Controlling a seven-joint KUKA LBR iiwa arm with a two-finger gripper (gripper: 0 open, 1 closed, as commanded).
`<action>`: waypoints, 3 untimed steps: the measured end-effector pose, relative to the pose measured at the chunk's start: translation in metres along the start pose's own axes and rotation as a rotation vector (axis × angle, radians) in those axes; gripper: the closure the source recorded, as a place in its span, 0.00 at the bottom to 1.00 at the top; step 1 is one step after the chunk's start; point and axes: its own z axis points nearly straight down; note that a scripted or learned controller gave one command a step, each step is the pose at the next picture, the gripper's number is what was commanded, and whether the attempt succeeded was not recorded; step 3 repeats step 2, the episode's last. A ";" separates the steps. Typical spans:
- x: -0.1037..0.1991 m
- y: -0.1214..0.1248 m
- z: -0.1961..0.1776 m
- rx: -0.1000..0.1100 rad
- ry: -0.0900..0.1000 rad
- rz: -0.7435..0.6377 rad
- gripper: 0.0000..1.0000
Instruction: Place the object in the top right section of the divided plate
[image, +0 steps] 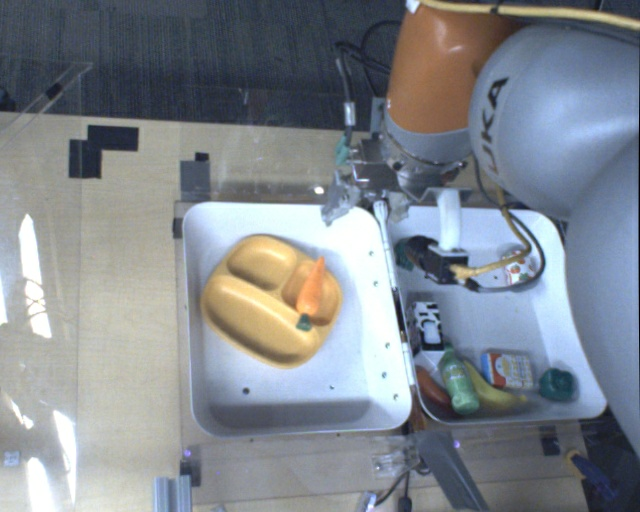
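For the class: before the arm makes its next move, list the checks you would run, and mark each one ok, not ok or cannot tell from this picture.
1. The carrot lies in the top right section of the yellow divided plate: ok.
2. The plate sits flat inside the left bin, away from its walls: ok.
3. The gripper is apart from the carrot, up over the left bin's far right corner: ok.
4. The gripper carries nothing: cannot tell, it is too blurred and partly hidden by the wrist.
5. The green bottle, the banana and the juice carton lie inside the right bin: ok.
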 end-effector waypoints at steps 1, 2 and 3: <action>0.000 -0.080 0.084 0.005 0.000 0.095 0.00; -0.011 0.049 -0.050 -0.001 -0.001 0.069 0.00; -0.011 0.049 -0.050 -0.001 -0.001 0.069 0.00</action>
